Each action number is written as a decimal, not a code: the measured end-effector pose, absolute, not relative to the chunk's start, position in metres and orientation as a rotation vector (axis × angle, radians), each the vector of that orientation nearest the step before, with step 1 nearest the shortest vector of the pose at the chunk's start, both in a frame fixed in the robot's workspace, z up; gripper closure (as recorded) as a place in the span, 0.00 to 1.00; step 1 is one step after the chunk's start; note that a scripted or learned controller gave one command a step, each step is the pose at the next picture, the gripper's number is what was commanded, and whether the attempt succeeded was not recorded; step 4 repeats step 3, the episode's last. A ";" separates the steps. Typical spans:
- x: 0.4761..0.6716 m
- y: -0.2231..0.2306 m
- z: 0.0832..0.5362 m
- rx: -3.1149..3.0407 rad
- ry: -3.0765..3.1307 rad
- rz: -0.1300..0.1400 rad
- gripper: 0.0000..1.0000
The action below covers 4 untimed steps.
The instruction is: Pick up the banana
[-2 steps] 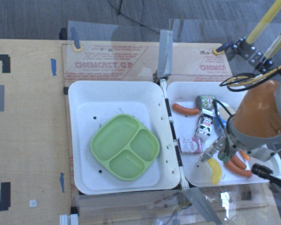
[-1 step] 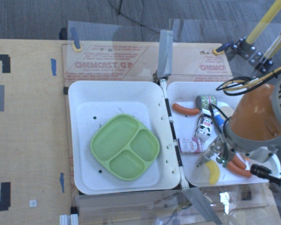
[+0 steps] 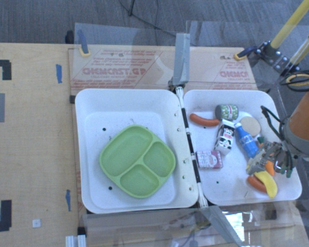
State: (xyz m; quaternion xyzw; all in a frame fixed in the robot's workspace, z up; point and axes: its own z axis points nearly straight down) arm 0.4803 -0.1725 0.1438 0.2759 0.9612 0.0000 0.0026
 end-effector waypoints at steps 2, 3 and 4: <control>0.479 -0.180 0.096 2.083 2.351 0.000 1.00; 0.527 -0.087 0.215 2.053 2.377 0.000 1.00; 0.527 -0.087 0.215 2.053 2.377 0.000 1.00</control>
